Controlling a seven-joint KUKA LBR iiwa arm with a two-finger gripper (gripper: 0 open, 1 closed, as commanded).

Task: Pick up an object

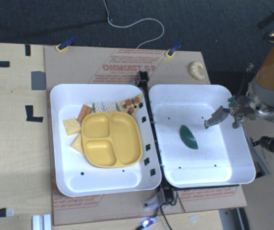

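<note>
One green object [189, 137] in right bin [223, 174], claw [221, 117] just beside

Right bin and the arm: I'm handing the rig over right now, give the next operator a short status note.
Gripper: at the right bin's right edge, with nothing between its fingers; whether they are open or shut is unclear.
Things: a dark green object lies loose on the right bin's floor, to the left of the gripper and apart from it. The left bin holds a yellow divided plate resting on some flat pieces along its upper left.
Done: nothing picked up yet.
Left: move over an object, probably the green one, close on it and lift.
</note>
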